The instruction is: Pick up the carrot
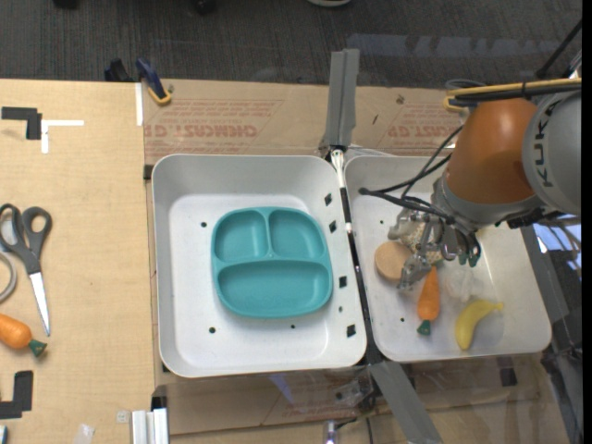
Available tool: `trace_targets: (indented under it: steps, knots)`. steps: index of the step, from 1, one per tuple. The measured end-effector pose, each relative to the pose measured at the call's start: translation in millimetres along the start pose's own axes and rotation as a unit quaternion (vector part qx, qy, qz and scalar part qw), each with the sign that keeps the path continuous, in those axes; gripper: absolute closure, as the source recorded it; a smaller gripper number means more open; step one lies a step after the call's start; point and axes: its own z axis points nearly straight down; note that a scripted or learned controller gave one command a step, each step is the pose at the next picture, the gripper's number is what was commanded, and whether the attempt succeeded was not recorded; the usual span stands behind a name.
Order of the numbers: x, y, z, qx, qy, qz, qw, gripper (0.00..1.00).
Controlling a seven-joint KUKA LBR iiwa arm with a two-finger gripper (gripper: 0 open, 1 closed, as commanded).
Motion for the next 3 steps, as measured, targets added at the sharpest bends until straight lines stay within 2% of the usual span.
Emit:
trace_targets:
  steps: [1, 2, 3]
  knots:
    - [51, -9, 1, 0.000, 0.001, 0.015, 0.9999, 0.00]
    - [49, -8, -9, 0.000, 0.000, 0.013, 0.9999, 1.00]
    - [63, 6, -99, 0.001, 0.001, 0.206, 0.9787, 1.00]
